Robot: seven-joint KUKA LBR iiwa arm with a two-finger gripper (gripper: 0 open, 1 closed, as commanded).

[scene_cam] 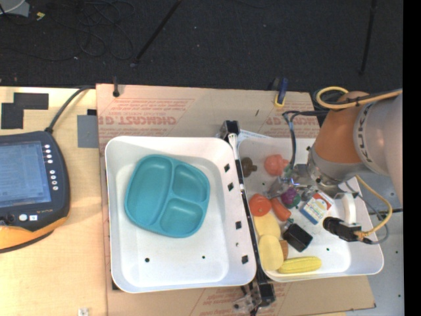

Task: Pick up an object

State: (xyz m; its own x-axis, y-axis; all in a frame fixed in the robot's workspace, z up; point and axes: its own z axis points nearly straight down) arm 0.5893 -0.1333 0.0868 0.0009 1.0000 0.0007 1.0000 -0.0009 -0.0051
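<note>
Where cardboard (pixel 197 114) shows, mirrored red print repeats, unreadable.

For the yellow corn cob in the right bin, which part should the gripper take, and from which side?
Probably take the corn cob at its middle, coming from above, with the gripper closing across its narrow width. It lies flat and lengthwise along the near wall of the right bin, so its ends are harder to reach.

Red printed lettering (pixel 146 119) runs upside down on the cardboard sheet (pixel 197 107) along its far edge, too blurred to read. More red print (pixel 227 301) shows at its near edge, equally illegible.
</note>
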